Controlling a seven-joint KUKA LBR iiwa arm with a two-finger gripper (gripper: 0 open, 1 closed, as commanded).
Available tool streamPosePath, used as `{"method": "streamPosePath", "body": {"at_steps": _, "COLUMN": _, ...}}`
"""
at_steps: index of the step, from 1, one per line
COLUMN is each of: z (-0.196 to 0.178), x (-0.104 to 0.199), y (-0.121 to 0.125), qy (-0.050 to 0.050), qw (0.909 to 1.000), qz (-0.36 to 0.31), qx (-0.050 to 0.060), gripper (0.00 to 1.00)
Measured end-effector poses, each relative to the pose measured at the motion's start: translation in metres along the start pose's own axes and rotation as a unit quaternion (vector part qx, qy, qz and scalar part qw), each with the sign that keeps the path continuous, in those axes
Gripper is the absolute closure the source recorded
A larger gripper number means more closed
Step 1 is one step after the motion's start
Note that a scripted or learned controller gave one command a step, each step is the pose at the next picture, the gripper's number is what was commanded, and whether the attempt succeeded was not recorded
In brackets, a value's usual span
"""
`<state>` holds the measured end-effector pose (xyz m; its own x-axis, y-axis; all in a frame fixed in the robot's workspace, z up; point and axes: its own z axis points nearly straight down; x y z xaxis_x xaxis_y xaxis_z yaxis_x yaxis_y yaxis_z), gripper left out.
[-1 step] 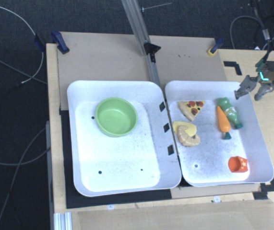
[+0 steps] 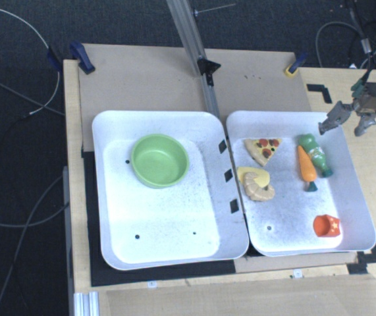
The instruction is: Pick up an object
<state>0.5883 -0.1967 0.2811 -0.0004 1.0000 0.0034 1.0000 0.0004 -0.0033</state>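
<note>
1. Hovering above the right bin's (image 2: 353,196) far right corner, the hand (image 2: 347,122) has its fingers spread apart with nothing between them.
2. Nearest it inside that bin lie a green bottle (image 2: 315,154) and an orange carrot (image 2: 306,164), side by side and touching.
3. Farther left sit a pizza slice (image 2: 263,149) and a pale yellow pastry-like toy (image 2: 256,182).
4. A small red-orange object (image 2: 326,226) rests near the bin's front right corner.
5. A green bowl (image 2: 160,160) sits in the left bin (image 2: 168,232) on the desk (image 2: 141,78).
</note>
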Motion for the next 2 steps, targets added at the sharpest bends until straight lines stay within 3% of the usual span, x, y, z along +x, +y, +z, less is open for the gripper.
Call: {"method": "streamPosePath", "body": {"at_steps": 2, "z": 0.126, "x": -0.005, "y": -0.006, "qy": 0.001, "qw": 1.0000, "qz": 0.001, "qx": 0.005, "gripper": 0.00}}
